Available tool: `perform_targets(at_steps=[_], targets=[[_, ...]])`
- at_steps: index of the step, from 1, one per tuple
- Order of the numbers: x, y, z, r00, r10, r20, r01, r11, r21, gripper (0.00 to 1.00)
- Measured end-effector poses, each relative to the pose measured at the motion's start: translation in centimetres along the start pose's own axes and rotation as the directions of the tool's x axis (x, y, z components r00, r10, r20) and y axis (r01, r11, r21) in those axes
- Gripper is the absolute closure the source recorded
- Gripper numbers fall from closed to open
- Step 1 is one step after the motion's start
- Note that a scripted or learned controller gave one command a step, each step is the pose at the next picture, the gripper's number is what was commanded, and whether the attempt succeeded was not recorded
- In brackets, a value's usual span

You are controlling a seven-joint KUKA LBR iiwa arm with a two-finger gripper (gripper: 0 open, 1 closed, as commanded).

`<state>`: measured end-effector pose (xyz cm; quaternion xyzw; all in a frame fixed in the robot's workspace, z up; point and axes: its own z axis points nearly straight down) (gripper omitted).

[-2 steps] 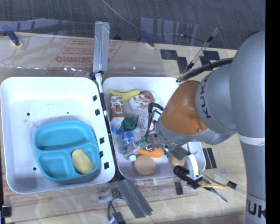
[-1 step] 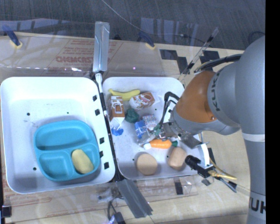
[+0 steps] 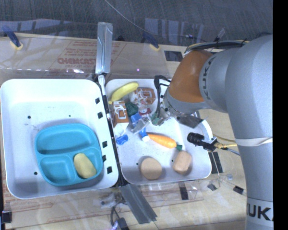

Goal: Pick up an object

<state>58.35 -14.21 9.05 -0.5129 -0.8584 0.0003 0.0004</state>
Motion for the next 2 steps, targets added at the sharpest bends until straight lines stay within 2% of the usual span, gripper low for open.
perform_targets(at_steps=[1, 2], targets=[[0.0, 0.0, -0.8, 1.000, -0.004, 0.000, 0.004, 1.000, 0.002, 1.00], [5.0, 6.4, -10.3, 0.988, 0.157, 0.001, -0.157, 0.988, -0.004, 1.00]])
